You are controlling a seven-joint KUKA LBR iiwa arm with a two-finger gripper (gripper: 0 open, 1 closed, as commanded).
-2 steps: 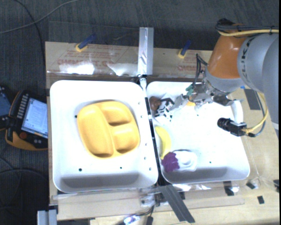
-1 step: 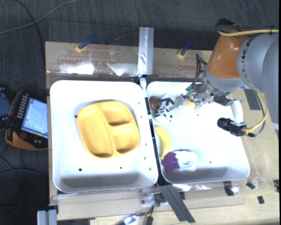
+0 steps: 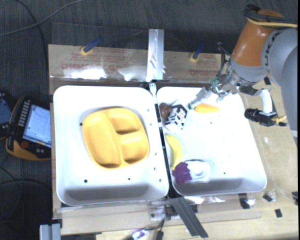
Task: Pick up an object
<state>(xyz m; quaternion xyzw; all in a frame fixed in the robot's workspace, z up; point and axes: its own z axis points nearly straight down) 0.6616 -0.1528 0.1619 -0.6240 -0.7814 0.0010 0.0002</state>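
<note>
From my console the gripper is too small and blurred for me to read. The arm is cut off by the top and right edges. The banana is partly tucked behind the divider between the bins. I can't identify the small black-and-white object, and the purple thing overlaps the white item.

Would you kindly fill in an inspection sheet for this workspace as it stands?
Surface: two shallow white bins on a bench.
Job's things: right bin has a small orange piece, yellow banana-like object, purple object, black-and-white toy.
Clutter: yellow divided plastic tray in left bin.
Gripper: gripper beside the orange piece; fingers unclear.
Cables: black cables on floor.
Surroundings: handheld pendant at left.
</note>
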